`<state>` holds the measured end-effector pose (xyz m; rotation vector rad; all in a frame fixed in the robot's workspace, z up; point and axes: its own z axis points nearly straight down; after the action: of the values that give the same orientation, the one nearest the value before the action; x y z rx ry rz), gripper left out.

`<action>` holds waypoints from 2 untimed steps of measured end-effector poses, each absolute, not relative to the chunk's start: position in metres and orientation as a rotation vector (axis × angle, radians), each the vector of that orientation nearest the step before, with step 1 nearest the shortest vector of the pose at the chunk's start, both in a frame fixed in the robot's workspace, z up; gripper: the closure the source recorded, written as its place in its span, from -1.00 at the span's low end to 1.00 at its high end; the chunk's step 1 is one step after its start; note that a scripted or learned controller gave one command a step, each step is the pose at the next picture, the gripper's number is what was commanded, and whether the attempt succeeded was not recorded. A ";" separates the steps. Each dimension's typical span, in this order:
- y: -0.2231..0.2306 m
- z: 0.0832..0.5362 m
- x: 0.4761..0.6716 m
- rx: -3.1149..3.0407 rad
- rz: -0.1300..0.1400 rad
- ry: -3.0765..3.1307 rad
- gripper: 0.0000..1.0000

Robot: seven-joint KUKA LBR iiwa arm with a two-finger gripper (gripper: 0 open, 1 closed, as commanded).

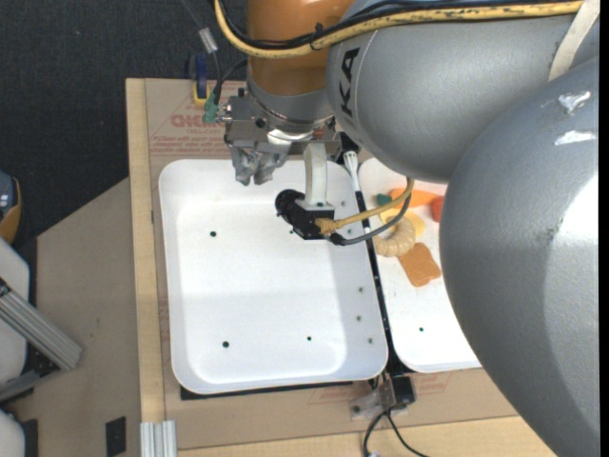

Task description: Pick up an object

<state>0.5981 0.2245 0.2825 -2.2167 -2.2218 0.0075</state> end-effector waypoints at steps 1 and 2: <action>0.224 0.296 0.598 -2.219 0.000 -2.224 1.00; 0.224 0.272 0.615 -2.221 0.004 -2.221 1.00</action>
<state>0.6147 0.2242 0.2724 -2.2209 -2.2209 0.0043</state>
